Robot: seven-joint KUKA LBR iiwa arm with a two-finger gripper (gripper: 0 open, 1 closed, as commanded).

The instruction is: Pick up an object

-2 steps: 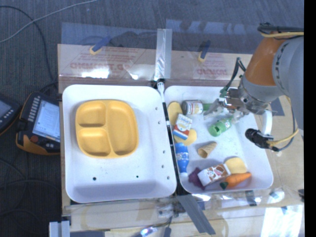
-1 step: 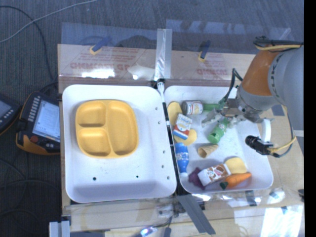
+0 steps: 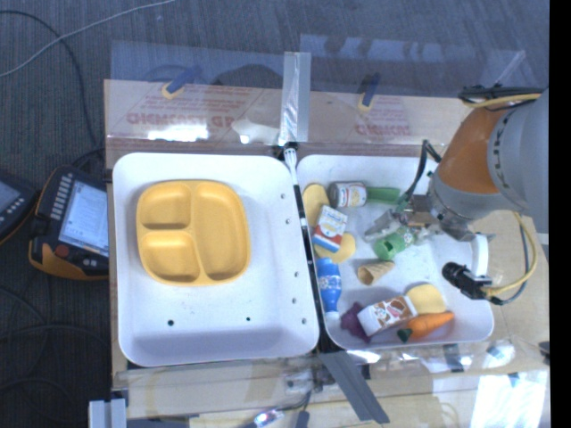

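- Nearest, along the front edge of the right bin point(image 3: 482, 328), lie a toy carrot point(image 3: 428, 325), a small carton point(image 3: 389, 314) over a purple piece, and a pale yellow lump point(image 3: 425, 296). All look like light hollow plastic, stiff and smooth, so likely to slip out of a shallow pinch; the carrot would best be taken across its thick middle.
- Further in, a blue bottle point(image 3: 328, 283) lies against the bin's left wall, with an ice-cream cone point(image 3: 375, 271) beside it. The cone is small and tapered, probably a poor hold.
- At mid-bin, the tool point(image 3: 403, 225) hangs low over a green piece point(image 3: 389, 244), seemingly the thing being tried for. Whether its fingers are spread or pressed together, I cannot tell, and nothing can be seen pinched between them.
- Behind that, near the back edge, lie a small can point(image 3: 348, 194) on its side, a green stick-like piece point(image 3: 385, 193) and a banana point(image 3: 312, 203).
- The arm point(image 3: 500, 163) reaches in from the right, wrist bent down into the bin, orange band uppermost.
- The left bin point(image 3: 143, 328) carries a yellow divided plate point(image 3: 192, 231).
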